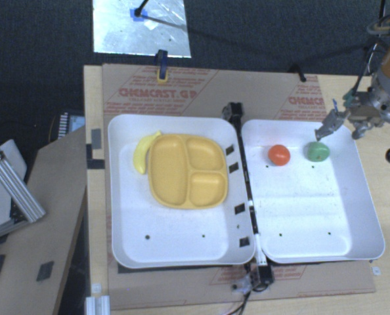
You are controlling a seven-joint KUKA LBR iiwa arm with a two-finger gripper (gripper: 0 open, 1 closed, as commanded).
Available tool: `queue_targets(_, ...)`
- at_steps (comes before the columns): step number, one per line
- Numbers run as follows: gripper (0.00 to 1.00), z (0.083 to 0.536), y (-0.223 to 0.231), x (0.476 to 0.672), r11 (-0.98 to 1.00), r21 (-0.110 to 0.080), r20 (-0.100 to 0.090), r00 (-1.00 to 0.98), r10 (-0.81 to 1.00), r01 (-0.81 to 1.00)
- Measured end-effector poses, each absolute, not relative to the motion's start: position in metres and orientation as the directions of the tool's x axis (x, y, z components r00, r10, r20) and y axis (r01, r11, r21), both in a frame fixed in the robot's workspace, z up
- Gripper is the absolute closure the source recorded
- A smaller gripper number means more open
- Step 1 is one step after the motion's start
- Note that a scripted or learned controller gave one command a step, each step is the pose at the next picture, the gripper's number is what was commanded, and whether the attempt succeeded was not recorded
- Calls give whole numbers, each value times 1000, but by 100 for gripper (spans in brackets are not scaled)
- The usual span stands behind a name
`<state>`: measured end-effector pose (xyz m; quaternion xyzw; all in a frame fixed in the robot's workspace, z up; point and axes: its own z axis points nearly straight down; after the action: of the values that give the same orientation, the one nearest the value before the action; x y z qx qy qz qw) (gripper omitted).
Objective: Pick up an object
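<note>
Arm enters at the right edge, mostly cut off by the frame. Tool (340, 124) hangs over the far right corner of the right bin (313, 241), fingers spread apart, nothing between them. Green ball-like object (318, 151) lies just below the near fingertip; contact hard to judge. Orange-red tomato-like object (279, 155) sits beside it, toward the bins' divider. Left bin (126, 241): yellow compartment tray (186, 171), partly covering a banana (142, 153) at its left. Cardboard (182, 87) under the bins reads "CHEMCAST", the rest blurred.
</note>
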<state>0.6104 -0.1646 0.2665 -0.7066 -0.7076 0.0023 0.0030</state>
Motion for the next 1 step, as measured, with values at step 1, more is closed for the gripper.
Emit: queue_targets(1, 0, 272, -164, 612, 3, 2, -1, -3, 1000, 1000)
